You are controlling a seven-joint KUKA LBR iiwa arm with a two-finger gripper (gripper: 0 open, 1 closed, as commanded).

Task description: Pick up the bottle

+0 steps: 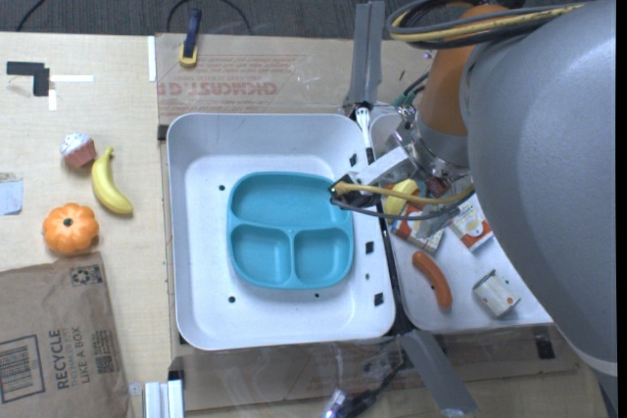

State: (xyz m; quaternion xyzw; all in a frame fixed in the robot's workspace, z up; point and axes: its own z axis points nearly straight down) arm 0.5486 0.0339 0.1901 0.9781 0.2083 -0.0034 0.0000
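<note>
My gripper is low over the left part of the right bin, close to the wall between the two bins. The grey arm with its orange band hides most of that bin. A small yellow object lies right by the gripper, partly hidden; I cannot tell whether it is the bottle or whether it is held.
The right bin also holds a red-and-white packet, a sausage and a small carton. In the left bin sits a blue divided plate. On the bench at the left lie a banana, a small pumpkin and a cupcake.
</note>
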